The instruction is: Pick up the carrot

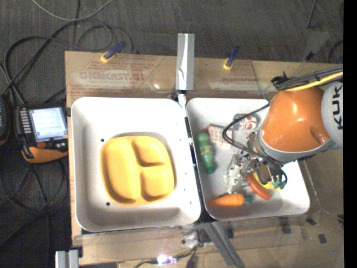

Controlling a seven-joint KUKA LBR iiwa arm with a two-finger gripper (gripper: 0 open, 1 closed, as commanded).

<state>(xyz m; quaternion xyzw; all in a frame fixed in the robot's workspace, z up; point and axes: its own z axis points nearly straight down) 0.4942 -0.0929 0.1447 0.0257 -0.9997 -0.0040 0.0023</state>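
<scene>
We see the jaws (244,171) low in the right bin (290,202), under the orange wrist band (293,124), but the tangle of cable and metal there hides whether they are apart or together; we cannot tell. Just below them the carrot (227,200) lies flat on the bin floor. To their right sits a red and orange toy (260,187), to their left a green bottle (206,152). Farther left, the other bin (83,149) carries a yellow divided tray (138,167).
</scene>
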